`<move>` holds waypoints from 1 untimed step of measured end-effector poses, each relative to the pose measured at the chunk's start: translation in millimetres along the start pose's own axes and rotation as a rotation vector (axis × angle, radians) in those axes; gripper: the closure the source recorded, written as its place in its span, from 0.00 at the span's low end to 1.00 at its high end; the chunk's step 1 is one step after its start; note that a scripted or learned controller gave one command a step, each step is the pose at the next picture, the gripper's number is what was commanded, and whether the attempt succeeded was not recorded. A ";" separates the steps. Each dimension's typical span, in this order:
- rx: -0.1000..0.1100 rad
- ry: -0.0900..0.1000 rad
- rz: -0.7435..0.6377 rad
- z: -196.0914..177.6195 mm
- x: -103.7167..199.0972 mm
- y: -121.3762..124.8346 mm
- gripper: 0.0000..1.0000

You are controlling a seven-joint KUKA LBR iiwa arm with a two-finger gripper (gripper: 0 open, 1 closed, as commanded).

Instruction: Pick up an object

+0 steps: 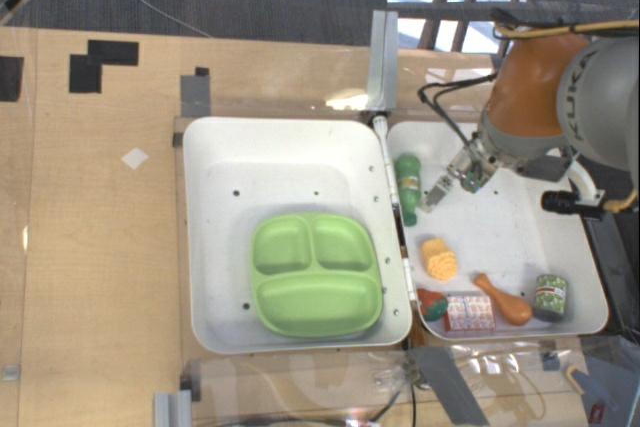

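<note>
Two bins: the left bin (pixel 210 215) and the right bin (pixel 520 225) sit side by side on the desk (pixel 90 245), touching along a shared middle edge.
Left bin: holds a green tray (pixel 316 273) with three compartments, lying flat toward 6 o'clock of that bin.
Arm: the grey arm (pixel 600 105) with its orange band comes in from 3 o'clock and slants down over the right bin's top part.
Claw: the claw (pixel 436 195) points toward 8 o'clock, tip just beside the bottle; how far the fingers stand apart cannot be told, and nothing is seen between them.
Bottle: a green bottle (pixel 407 183) lies along the right bin's 9 o'clock wall, near its top corner.
Corn: a yellow corn piece (pixel 439 259) lies below the bottle, at about 7 o'clock from the claw, apart from it.
Bottom row of right bin: a red piece (pixel 431 301), a small box (pixel 469 313), a drumstick (pixel 503 300) and a green can (pixel 550 296) run from 7 to 5 o'clock.
</note>
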State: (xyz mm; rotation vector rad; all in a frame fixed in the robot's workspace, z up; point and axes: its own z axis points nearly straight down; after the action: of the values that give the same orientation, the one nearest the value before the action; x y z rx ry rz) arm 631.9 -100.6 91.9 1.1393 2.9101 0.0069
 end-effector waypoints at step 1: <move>0.002 0.002 0.133 1.4 -9.4 23.0 0.00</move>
State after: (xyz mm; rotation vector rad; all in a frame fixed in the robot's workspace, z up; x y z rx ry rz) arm 654.4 -90.1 90.9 1.3309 2.8306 0.0063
